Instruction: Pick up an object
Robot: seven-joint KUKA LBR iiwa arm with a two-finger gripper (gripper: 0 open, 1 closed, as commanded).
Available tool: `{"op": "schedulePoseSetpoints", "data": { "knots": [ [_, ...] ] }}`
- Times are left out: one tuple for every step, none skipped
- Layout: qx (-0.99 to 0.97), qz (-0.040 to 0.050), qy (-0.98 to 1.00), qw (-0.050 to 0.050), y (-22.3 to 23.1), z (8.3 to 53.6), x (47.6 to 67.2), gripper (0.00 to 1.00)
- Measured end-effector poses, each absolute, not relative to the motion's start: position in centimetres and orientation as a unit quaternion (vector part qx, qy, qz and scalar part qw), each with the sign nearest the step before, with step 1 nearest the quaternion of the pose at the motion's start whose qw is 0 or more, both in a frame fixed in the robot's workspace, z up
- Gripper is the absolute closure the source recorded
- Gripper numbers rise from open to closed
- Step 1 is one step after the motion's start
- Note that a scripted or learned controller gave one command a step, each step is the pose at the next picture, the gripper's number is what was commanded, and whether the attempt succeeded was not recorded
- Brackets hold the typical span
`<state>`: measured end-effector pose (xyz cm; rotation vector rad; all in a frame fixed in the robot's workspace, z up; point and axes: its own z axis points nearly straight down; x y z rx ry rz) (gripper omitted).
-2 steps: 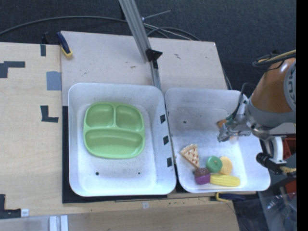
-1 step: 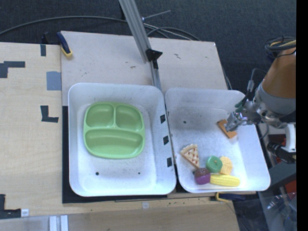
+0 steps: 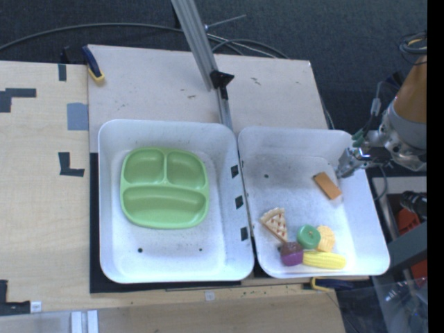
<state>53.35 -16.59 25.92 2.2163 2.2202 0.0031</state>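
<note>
The right bin point(image 3: 277, 144) holds several toy foods. An orange-brown block point(image 3: 327, 185) lies near its right wall. A pizza-like wedge point(image 3: 275, 223) sits lower in the middle. Close to the front wall cluster a green round piece point(image 3: 309, 237), a purple piece point(image 3: 291, 257), a yellow corn cob point(image 3: 323, 260) and a small yellow lump point(image 3: 326, 238). My gripper point(image 3: 346, 164) hangs over the bin's right rim, just up and right of the orange-brown block, and nothing shows between its fingers.
The left bin point(image 3: 111, 186) holds a green divided plate point(image 3: 165, 188). A slanted metal pole point(image 3: 198, 37) rises behind the bins. Cables lie on the dark floor beyond the bench. A blue and yellow clamp point(image 3: 93, 64) sits at the back left.
</note>
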Motion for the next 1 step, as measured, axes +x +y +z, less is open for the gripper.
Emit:
{"op": "schedulePoseSetpoints", "data": {
  "knots": [
    [0.705,0.0002,0.709,0.0,-12.36,25.65,54.49,1.0]
  ]
}}
